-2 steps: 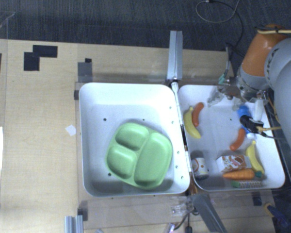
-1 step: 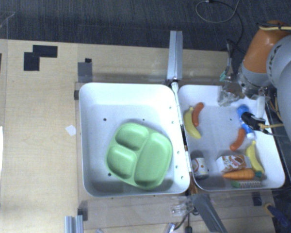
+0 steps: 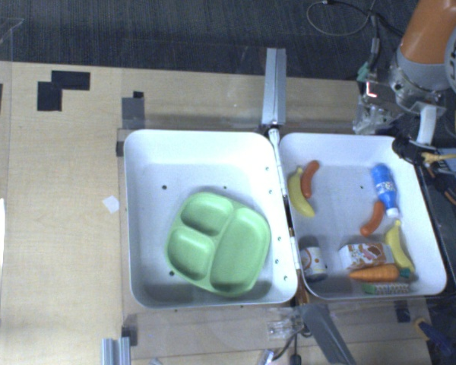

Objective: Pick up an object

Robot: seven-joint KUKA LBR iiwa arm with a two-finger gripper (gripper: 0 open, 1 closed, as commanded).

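- The arm (image 3: 439, 29) sits at the upper right of the frame, its gripper (image 3: 374, 116) hanging over the bench just above the top edge of the right bin (image 3: 342, 147); I cannot tell how that gripper is set, since the wrist hardware hides it.
- Nearest candidate, to my eye, is the blue bottle (image 3: 384, 188), lying below the gripper and slightly to the right, inside the right bin near its right wall.
- Its long axis runs roughly top to bottom in the frame, leaning a little (cap end toward the bottom).
- A red sausage (image 3: 373, 218) lies just beside the bottle's lower end, so a descent there looks crowded.
- The green tray (image 3: 219, 242) lies far off at lower left, in the left bin (image 3: 148, 158).
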